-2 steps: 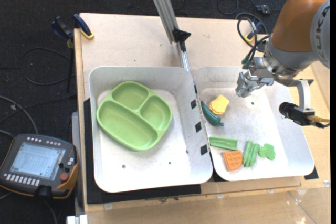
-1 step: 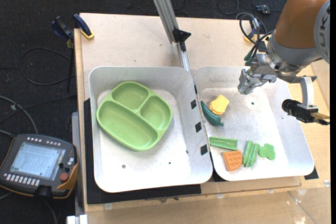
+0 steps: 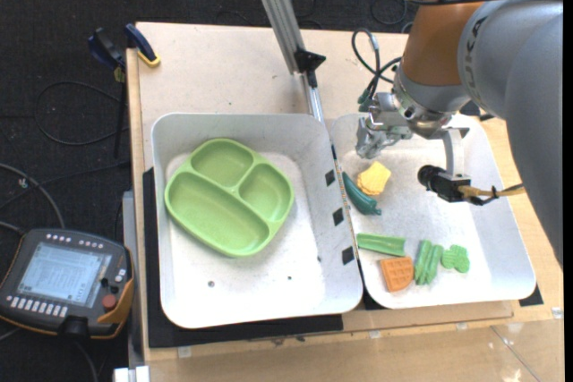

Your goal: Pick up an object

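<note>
My gripper (image 3: 371, 145) hangs over the far left part of the right bin (image 3: 501, 192), just above a yellow toy (image 3: 375, 179). Nothing shows in the gripper. A dark teal piece (image 3: 363, 195) lies against the yellow toy's near side. Closer to the front lie a flat green strip (image 3: 380, 242), an orange block (image 3: 397, 273), a ribbed green piece (image 3: 427, 263) and a small light green lump (image 3: 457, 259). The grey arm with its orange band (image 3: 443, 22) comes in from the upper right.
A light green divided plate (image 3: 230, 195) lies in the left bin (image 3: 179, 282). A slanted metal pole (image 3: 282, 13) rises behind the bins. A black part with a cable (image 3: 448, 184) hangs off the arm over the right bin. A teach pendant (image 3: 63, 277) sits at lower left.
</note>
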Action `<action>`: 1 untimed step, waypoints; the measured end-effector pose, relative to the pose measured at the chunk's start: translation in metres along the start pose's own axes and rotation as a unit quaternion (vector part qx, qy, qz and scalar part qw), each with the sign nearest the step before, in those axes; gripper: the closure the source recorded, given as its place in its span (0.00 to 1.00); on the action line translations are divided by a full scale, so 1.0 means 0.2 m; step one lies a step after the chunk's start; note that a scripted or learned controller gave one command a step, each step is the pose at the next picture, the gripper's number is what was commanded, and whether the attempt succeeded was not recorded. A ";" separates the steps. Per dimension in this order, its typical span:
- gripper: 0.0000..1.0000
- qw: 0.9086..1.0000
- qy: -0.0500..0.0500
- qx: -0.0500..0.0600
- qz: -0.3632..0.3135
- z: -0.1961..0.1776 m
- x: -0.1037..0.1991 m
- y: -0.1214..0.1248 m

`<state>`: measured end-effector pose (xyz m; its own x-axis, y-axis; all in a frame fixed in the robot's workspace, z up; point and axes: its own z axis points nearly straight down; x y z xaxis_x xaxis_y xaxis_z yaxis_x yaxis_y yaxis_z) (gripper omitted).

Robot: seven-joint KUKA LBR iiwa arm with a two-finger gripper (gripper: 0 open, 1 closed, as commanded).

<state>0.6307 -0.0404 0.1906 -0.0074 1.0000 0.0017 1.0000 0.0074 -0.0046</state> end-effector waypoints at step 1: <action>1.00 1.000 -0.001 -0.004 0.002 -0.14 -0.01 0.07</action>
<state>0.6452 -0.0415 0.2186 -0.0036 1.0000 -0.0006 1.0000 0.0036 0.0041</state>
